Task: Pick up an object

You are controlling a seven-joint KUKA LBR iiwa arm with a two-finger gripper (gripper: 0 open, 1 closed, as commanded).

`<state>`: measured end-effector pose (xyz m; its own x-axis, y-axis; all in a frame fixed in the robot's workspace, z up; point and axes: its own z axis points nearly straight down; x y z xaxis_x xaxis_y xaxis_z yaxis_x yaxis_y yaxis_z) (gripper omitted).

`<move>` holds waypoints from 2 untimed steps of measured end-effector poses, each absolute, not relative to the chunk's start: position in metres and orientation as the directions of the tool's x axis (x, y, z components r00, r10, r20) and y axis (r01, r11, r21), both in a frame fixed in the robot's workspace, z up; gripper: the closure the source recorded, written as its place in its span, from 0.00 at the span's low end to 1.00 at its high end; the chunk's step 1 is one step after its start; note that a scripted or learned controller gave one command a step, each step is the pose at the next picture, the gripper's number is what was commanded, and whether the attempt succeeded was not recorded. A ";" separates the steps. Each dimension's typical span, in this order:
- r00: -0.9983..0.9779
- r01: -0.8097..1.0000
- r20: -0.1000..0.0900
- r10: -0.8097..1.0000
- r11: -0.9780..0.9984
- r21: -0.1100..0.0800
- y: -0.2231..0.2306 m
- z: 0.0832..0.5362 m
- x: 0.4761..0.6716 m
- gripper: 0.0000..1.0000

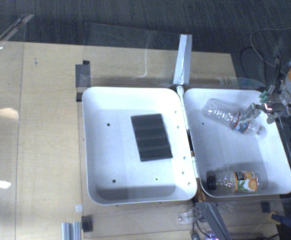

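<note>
A: Which way does the clear plastic bottle [229, 115] lie?

B: On its side in the right bin [275, 156], far half, long axis running from upper left down to lower right. It looks crumpled and see-through, with a coloured label near the lower-right end.

A: And the gripper [255, 111]?

B: It sits at that lower-right end, just by the label. Whether it is clenched or released, I cannot tell.
</note>
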<state>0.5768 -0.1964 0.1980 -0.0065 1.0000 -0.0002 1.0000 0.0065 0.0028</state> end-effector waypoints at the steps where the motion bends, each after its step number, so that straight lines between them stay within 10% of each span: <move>1: -0.084 0.996 -0.016 0.996 0.084 0.036 -0.173 0.122 0.606 0.00; 2: -0.200 0.980 0.000 0.980 0.200 0.005 -0.188 0.108 0.639 0.00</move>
